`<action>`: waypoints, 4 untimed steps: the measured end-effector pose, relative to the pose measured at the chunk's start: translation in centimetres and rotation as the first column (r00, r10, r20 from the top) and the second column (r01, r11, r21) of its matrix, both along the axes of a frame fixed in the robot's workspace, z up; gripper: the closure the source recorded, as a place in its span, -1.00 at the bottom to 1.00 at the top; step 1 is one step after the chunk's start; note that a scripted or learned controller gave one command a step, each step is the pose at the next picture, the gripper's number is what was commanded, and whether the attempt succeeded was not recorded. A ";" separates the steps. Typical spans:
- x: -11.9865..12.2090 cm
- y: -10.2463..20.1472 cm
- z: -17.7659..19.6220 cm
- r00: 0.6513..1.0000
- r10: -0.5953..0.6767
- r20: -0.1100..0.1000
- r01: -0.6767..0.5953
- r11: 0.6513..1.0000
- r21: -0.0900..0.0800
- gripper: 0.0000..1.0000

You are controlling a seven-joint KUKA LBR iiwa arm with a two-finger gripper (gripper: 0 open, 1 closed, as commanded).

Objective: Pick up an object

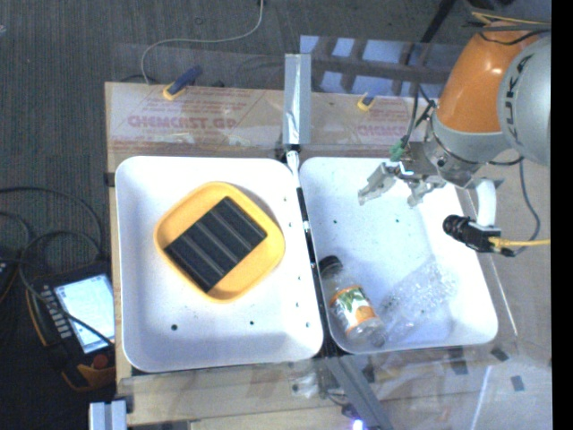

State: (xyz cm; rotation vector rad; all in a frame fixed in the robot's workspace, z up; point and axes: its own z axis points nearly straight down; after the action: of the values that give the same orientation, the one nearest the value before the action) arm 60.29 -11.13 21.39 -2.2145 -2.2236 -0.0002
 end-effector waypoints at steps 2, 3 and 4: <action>-5.5 5.6 -2.3 1.000 -0.012 -0.003 0.012 1.000 0.003 1.00; -5.5 5.6 -2.3 1.000 -0.012 -0.003 0.012 1.000 0.003 -1.00; -2.3 -1.2 -2.0 1.000 0.010 0.001 -0.010 1.000 -0.002 -1.00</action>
State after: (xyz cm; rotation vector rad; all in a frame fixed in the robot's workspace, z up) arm 57.96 -12.29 19.43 -2.2050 -2.2360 0.0014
